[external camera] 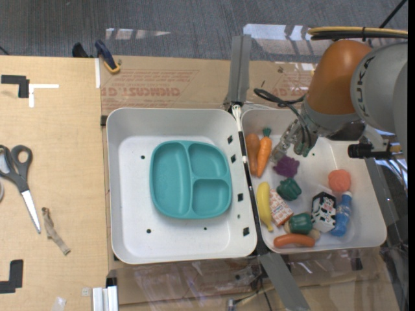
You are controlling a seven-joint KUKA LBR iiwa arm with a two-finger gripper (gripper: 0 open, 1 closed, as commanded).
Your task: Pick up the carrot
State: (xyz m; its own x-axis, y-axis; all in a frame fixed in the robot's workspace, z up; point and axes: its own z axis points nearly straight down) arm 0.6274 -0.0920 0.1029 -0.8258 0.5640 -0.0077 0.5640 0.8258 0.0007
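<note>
- Two white bins side by side on the bench; the left bin [123, 193] bears a teal divided plate [191, 179], the right bin [373, 229] holds the toy food.
- Nearest, along the near wall of the right bin: a sausage [293, 240], then a green pepper [299, 223], a black-and-white cow figure [323, 210] and a blue bottle [342, 214] just beside it.
- A banana [263, 204] lies along the left wall of that bin, a small printed packet [280, 208] touching it on the right.
- Mid-bin: a dark green vegetable [288, 188], a purple piece [286, 167] just beyond it, a peach-coloured ball [339, 179] off to the right.
- Carrot [262, 153]: lying on the bin floor at the far left of the right bin, green top pointing far, close against the divider wall. An orange piece sits touching it on the left.
- Gripper [295, 143]: low over the far part of the right bin, just right of the carrot, above the purple piece. Nothing visibly between its fingers [303, 149]; whether they stand apart or together, cannot tell.
- Progress, as judged: approach made, grasp not made. Carrot not yet lifted. Left to do: shift left over the carrot, close on it, raise it clear.
</note>
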